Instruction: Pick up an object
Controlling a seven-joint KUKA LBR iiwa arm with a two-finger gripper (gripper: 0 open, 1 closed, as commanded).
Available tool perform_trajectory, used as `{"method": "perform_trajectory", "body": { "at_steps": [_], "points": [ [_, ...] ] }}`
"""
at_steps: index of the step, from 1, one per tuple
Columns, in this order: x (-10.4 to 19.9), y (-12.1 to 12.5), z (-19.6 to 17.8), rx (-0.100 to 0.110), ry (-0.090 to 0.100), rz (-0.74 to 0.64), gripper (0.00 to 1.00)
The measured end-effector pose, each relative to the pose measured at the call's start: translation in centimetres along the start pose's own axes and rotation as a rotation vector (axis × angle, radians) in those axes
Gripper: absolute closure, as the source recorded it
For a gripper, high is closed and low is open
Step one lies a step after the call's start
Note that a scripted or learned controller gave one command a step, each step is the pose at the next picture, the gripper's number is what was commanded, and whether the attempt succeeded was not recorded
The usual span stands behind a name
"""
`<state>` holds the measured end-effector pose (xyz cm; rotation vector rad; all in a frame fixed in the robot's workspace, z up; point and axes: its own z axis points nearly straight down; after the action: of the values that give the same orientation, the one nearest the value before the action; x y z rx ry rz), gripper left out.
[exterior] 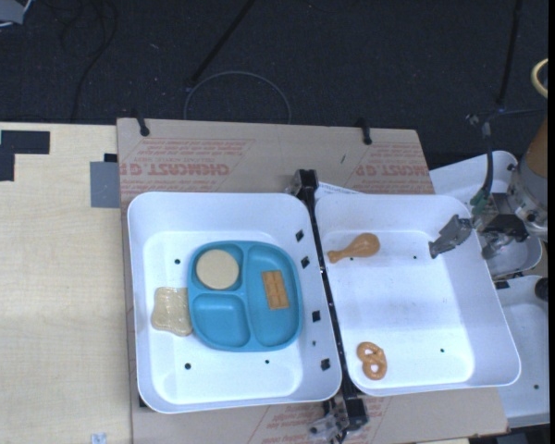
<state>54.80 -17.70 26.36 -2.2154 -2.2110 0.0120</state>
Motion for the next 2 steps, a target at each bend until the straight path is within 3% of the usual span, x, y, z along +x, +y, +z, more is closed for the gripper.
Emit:
{"method": "perform_trajectory", "body": {
  "at_steps": [1, 2],
  "points": [
    [0.0, 0.2, -0.6, -0.011, -0.002, -0.002, 0.00],
    [-0.7, -0.3, 5.3, -0.006, -0.001, -0.001, 0.00]
  ]
}}
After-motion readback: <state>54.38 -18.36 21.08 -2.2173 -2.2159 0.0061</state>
